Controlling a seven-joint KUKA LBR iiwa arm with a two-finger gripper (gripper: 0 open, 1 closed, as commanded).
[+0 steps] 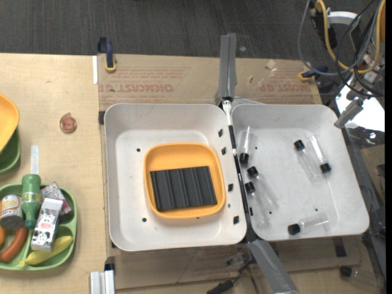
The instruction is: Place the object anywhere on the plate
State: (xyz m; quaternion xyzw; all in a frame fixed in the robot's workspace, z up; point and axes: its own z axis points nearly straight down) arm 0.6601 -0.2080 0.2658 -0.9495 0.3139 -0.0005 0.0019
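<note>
Camera view, left bin (122, 225): 1 orange plate (160, 158) set mid-bin, w/ 1 dark ribbed block (183, 187) lying flat and centred on it, clear of the rim. I judge this is the task obj., already placed where it can't slide off. Right bin (349, 213): approx. 5 clear vials (312, 155) w/ black caps, on their sides and scattered apart, likely loose stock awaiting pick. Gripper state: can't tell.

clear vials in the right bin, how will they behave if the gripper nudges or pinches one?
The clear vials look like smooth, slim cylinders lying flat, so a nudge probably rolls them. Their glossy walls may slip from a pinch, and they look light.
</note>
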